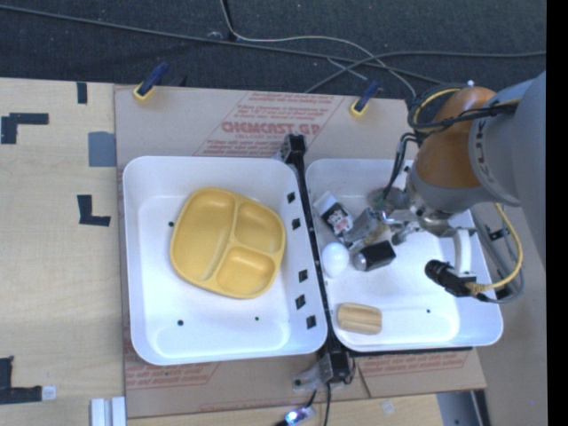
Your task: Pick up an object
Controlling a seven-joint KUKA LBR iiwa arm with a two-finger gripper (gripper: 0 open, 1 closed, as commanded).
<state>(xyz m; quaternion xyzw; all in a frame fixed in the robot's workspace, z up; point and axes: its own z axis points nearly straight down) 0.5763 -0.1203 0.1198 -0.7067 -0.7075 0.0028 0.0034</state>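
A grey robot arm (484,162) with an orange band reaches in from the right of the frame, its gripper (377,238) low over the right-hand white bin (444,331), right of centre. The objects there lie close together: a small black-and-white item (333,216), a white ball (335,258) against the bin's left wall, a dark cylindrical piece (374,256) just under the gripper, and a tan block (359,319) apart near the lower edge. A clean pick would likely mean settling on one item, probably the dark piece, and closing squarely so the ball beside it is not nudged away. Whether the gripper is spread or closed cannot be told at this angle, nor whether it touches the dark piece. A yellow divided plate (228,242) sits alone in the left bin (146,327).
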